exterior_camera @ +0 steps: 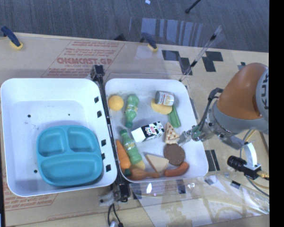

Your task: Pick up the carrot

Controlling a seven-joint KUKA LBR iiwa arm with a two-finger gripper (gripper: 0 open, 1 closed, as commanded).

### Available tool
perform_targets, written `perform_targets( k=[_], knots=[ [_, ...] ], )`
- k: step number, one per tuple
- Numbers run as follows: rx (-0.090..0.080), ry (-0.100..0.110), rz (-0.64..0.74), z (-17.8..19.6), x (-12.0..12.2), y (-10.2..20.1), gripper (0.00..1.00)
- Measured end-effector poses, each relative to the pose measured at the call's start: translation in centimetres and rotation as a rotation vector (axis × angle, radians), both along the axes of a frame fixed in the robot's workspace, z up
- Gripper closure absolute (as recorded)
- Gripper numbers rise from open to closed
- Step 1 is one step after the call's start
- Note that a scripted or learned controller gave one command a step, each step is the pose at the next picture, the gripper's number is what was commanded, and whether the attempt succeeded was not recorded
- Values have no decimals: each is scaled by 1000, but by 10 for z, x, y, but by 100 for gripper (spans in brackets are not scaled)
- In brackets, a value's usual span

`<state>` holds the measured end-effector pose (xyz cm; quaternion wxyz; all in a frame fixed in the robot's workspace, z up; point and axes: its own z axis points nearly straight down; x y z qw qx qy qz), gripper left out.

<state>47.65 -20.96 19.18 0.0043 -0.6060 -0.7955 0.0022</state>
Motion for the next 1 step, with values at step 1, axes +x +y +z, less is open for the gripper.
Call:
perform_targets(
  k=[1],
  knots=[
    [-3,-9,286,80,2,-1,100]
  ],
)
